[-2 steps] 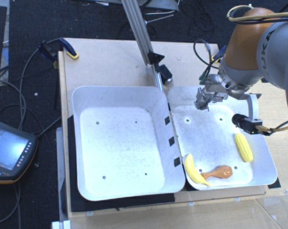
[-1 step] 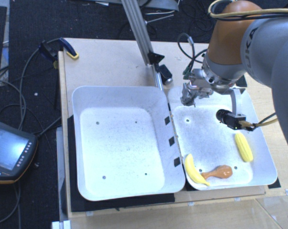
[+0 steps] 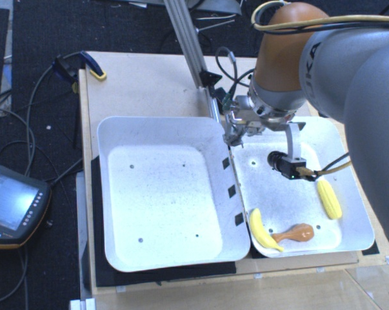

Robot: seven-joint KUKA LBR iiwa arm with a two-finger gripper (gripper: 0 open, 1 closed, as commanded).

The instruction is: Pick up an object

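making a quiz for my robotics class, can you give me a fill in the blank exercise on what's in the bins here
1. The banana, the corn cob and the orange-brown drumstick all lie in the ____ bin.
2. The drumstick lies right next to the ____.
3. The gripper hangs over the ____ corner of that bin, away from all three objects.
4. The corn cob is coloured ____.

Missing words: right; banana; far left; yellow

The grey arm [image 3: 349,63] reaches in from the right, its orange band [image 3: 286,34] above the wrist. The gripper [image 3: 236,134] points down at the right bin's far left corner.
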